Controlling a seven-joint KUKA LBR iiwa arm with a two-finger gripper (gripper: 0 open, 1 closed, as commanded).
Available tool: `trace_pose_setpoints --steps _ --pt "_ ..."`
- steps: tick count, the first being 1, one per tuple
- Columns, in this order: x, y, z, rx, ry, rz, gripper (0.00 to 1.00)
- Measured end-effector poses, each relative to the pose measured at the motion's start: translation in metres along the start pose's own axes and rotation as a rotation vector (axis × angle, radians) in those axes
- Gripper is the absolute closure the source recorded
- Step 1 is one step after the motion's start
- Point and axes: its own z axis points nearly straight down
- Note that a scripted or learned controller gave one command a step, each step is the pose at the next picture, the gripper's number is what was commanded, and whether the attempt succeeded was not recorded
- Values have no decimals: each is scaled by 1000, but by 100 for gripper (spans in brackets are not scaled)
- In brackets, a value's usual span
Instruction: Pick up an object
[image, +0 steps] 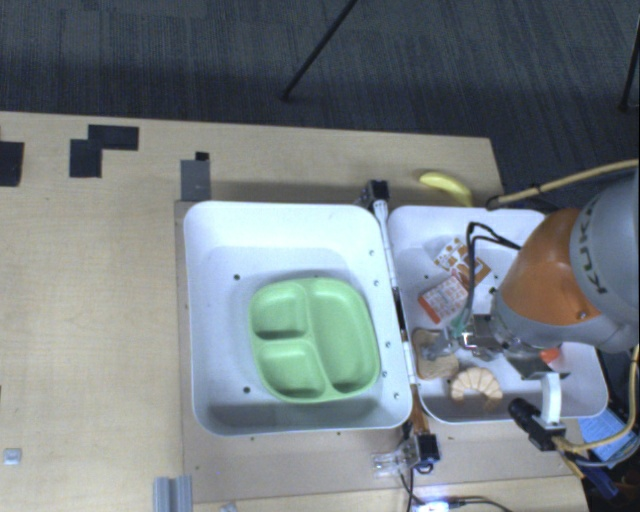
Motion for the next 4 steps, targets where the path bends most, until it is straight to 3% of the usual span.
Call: trace_pose_setpoints --steps 1,2,3,4 --pt "1 3 -12 -6 2 -3 100" --pt "1 3 -12 -5 2 -3 0" --pt "2 4 -23 -9 3 -7 100" --pt "-111 51 -5 9 3 -1 100"
